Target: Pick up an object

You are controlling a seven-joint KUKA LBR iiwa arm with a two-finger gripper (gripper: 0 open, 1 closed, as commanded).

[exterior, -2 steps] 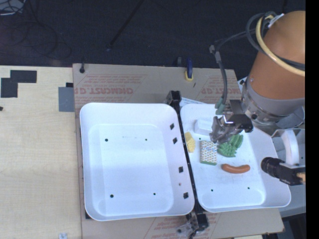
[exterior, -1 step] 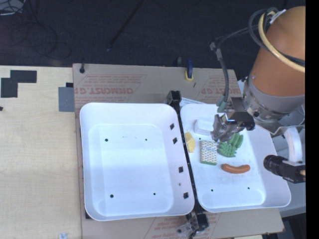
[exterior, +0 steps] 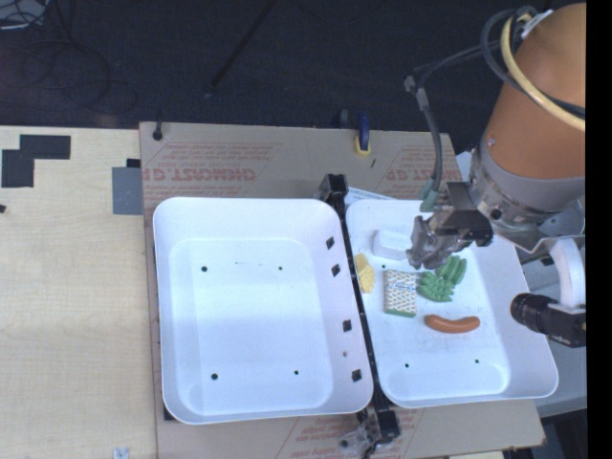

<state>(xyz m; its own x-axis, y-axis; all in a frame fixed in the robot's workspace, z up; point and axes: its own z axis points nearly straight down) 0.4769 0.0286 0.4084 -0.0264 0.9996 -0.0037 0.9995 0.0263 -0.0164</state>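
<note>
The arm (exterior: 535,113) reaches in from 3 o'clock and hangs its tool (exterior: 432,249) over the right bin (exterior: 535,376), near that bin's upper middle. Whether the tool is released or clenched cannot be told from this slanted view; nothing can be made out in its grip.

Four small things lie in the right bin, all in its upper half. A white block (exterior: 390,244) sits at 9 o'clock of the tool, just beside it. A green leafy piece (exterior: 443,281) lies at 5 o'clock of the tool, partly under it. A checkered pad (exterior: 401,293) rests at 7 o'clock, and a yellow piece (exterior: 364,273) lies farther toward 8 o'clock, against the bin's left wall. An orange sausage (exterior: 452,324) lies at 6 o'clock, well apart from the others. The left bin (exterior: 177,390) stands beside the right one on the tabletop (exterior: 67,304).

The step in hand looks like choosing and descending on one target. The green leafy piece and the white block are nearest. To do it well, I would centre the tool squarely over a single item, away from its neighbours, since the green piece nearly touches the pad. The sausage, lying alone, may be the cleanest pick: approach across its narrow width, go down to the bin floor, then close.
</note>
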